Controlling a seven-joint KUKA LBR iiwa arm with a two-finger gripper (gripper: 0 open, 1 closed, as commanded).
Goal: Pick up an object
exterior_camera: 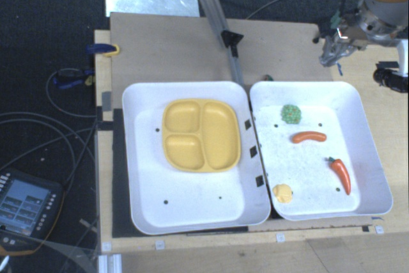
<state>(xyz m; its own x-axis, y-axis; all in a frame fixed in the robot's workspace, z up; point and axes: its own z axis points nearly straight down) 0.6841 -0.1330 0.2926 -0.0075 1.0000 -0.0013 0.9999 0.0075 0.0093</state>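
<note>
Carrot (340,175) lies nearest in the right bin (374,156), slanting away; beyond it the sausage (309,137) lies crosswise, then the green ball (291,114). Farthest, past the bin's far rim, hangs the pincer (330,54); I cannot tell its state.

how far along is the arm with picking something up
Nothing looks picked yet. The gripper hangs above the bench beyond the right bin's far rim, nothing visible in it. The broccoli, sausage, chili and yellow piece lie in that bin. Left: descend, grasp one, lift.
</note>
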